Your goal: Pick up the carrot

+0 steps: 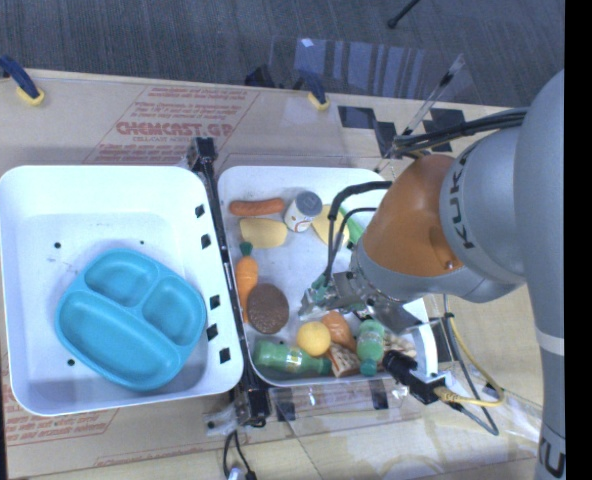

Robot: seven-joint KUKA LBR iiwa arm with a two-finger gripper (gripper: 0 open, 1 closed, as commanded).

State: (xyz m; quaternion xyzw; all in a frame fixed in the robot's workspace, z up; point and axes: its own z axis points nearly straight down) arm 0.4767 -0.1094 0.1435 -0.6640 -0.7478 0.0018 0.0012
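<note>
The surface (156, 118) was brown cardboard printed in red, with dark carpet beyond its far edge. Taking the right-hand shallow white bin (276, 183) as landmark: the small orange carrot with a green top (246, 273) lay against its left wall, beside a round brown disc (268, 308). The hand (341, 298) hung over the bin's middle; I cannot tell its grip.
</note>
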